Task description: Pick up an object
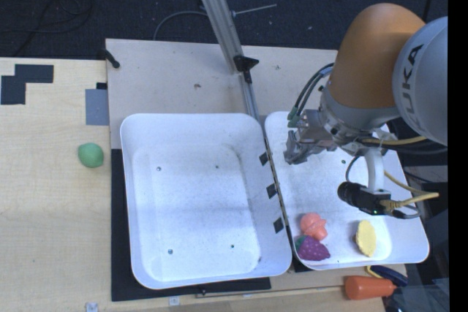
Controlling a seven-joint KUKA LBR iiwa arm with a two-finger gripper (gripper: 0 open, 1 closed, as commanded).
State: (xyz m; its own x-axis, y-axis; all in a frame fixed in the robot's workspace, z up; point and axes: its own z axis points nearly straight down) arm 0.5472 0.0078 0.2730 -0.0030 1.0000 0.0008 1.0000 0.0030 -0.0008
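Note:
In the right bin (409, 248) lie three small objects near its front edge: a pink-orange piece (313, 223), a purple grape-like piece (314, 250) just in front of it, and a yellow piece (365, 237) to their right. My gripper (297, 151) hangs over the far left part of the right bin, well behind those objects. Nothing shows between its fingertips. How the fingers stand is too dark to read.
The left bin (139, 129) sits beside the right one, with a row of black clips (271, 190) along their shared edge. A green ball (91, 155) rests on the bench at the left. An orange object (369, 287) lies in front of the right bin. A metal rail (223, 14) slants away behind.

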